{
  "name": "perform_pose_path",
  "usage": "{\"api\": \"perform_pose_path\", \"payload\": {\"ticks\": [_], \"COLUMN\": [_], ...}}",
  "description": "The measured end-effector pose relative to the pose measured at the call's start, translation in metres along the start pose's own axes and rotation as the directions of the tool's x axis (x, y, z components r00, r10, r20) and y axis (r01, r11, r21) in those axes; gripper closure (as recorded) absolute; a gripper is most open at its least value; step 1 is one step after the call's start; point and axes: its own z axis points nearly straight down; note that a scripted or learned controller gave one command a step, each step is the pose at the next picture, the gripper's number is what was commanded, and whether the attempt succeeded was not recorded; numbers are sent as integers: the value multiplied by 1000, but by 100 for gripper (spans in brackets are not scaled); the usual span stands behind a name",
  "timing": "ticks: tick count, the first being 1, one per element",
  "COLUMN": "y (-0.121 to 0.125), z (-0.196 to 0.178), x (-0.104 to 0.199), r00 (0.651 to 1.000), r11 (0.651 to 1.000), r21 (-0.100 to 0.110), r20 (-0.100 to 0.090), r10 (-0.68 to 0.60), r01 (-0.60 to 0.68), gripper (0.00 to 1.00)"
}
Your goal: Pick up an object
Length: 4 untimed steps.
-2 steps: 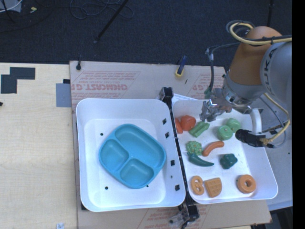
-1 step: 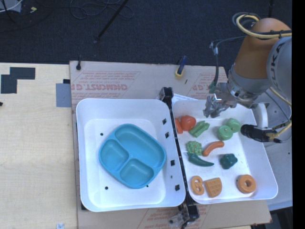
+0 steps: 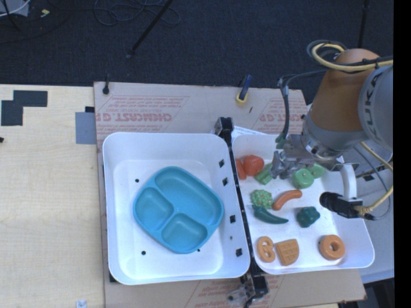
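Observation:
The right bin (image 3: 359, 252) holds several toy foods. A red tomato (image 3: 251, 165) lies at its upper left, with a small green piece (image 3: 263, 178) beside it. Below are a broccoli floret (image 3: 260, 197), an orange sausage (image 3: 287, 199), a dark green chilli (image 3: 270, 216) and a teal pepper (image 3: 308, 217). Along the front lie a pretzel (image 3: 265, 249), a tan cracker (image 3: 288, 252) and a donut (image 3: 332, 247). My gripper (image 3: 283, 165) hangs low over the bin's upper middle, just right of the tomato, with a pale green toy (image 3: 304, 178) next to it.
The left bin (image 3: 119, 172) holds a blue divided plate (image 3: 178, 208). A black divider (image 3: 232, 197) runs between the bins. The grey arm with its orange band (image 3: 343, 92) comes in from the upper right, with cables beside it.

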Motion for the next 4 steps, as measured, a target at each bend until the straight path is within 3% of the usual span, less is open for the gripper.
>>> {"api": "perform_pose_path", "payload": {"ticks": [1,2,3,4], "y": [-41,-31,-42,-38], "z": [-13,-2,-12,1], "x": [28,19,27,20], "r00": [1000,1000,1000,1000], "r11": [1000,1000,1000,1000], "r21": [-1,-3,-2,-1], "r20": [0,2,0,1], "r10": [-4,-2,-4,-1], "r01": [4,2,4,1], "gripper": [100,100,100,100]}}
